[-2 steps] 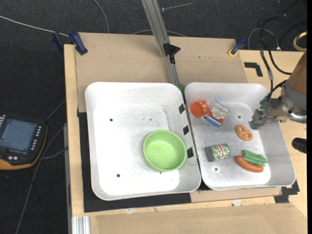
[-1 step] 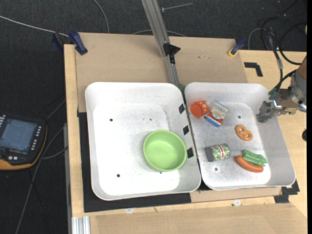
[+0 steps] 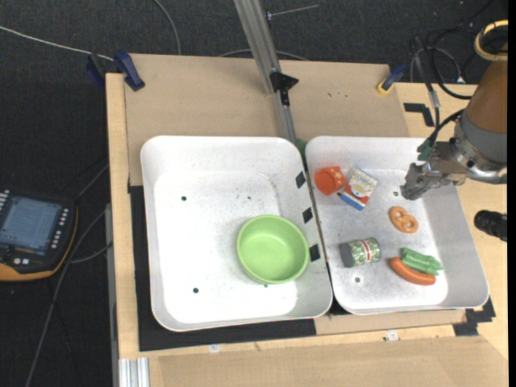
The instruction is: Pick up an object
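The gripper (image 3: 417,182), its opening impossible to judge, hangs at one o'clock of the pretzel (image 3: 403,219) in the right bin (image 3: 459,216), probably lining up a grasp.

Robotics lab: teach pendant (image 3: 32,232), loose cables (image 3: 121,6), clamped bench (image 3: 242,95).

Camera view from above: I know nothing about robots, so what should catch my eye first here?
Probably the bright green bowl, sitting alone in the left white bin near its right wall. Next, the small toys in the right bin: an orange cup, a pretzel, a can and a carrot. The grey arm's pincer hangs over that bin's upper right part.
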Controlling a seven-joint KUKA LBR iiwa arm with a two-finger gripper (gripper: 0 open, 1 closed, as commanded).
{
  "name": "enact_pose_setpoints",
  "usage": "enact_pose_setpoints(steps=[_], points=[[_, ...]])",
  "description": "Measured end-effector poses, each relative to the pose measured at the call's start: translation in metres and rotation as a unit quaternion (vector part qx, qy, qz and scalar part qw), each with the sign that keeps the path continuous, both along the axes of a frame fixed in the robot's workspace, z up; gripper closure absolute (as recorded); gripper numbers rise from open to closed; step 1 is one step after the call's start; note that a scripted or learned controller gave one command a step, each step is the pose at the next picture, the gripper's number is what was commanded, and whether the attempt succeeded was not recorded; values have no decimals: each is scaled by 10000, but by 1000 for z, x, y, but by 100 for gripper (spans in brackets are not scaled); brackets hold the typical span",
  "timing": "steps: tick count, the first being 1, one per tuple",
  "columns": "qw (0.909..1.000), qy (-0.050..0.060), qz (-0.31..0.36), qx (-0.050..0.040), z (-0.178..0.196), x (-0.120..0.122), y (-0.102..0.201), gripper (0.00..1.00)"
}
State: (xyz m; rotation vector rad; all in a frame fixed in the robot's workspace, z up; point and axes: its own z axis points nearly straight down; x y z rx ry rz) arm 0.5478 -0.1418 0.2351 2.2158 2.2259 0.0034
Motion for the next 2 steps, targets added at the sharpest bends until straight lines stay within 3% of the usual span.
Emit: enact_pose_setpoints(steps=[2], points=[[10000, 13, -2, 1, 0, -9, 96, 100]])
